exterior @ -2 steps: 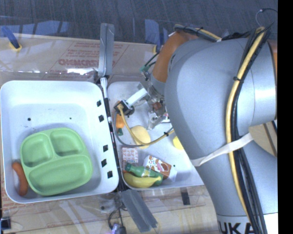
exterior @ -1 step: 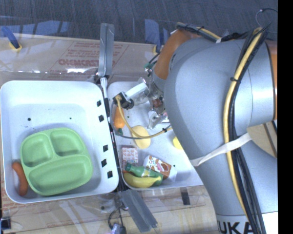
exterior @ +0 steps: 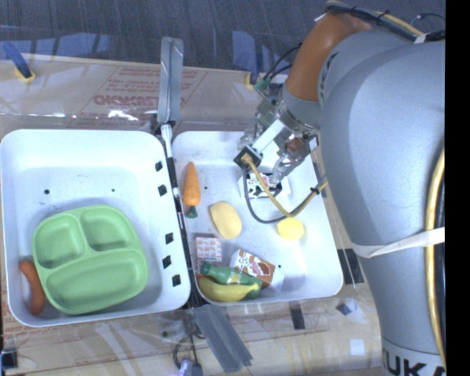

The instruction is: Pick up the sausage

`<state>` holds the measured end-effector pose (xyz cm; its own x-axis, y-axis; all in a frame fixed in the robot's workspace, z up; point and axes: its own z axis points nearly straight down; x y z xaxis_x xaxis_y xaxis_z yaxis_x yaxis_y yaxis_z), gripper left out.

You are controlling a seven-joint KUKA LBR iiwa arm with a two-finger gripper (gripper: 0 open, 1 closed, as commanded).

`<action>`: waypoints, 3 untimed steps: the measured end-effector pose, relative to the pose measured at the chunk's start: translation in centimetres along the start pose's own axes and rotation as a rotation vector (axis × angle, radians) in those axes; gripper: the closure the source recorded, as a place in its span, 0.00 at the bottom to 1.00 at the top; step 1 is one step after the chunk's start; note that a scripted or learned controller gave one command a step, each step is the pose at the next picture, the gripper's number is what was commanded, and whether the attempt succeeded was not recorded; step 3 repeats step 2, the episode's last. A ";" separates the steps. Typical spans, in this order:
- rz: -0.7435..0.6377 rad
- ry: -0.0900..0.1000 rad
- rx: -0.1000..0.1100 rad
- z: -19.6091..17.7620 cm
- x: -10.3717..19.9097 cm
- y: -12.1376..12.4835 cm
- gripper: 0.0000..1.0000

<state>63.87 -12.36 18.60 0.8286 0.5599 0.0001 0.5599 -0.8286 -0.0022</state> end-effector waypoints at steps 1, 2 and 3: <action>-0.074 -0.003 0.003 -0.5 0.7 -5.0 0.00; -0.297 0.000 0.001 8.2 1.8 -2.2 0.00; -0.297 0.000 0.001 8.2 1.8 -2.2 0.00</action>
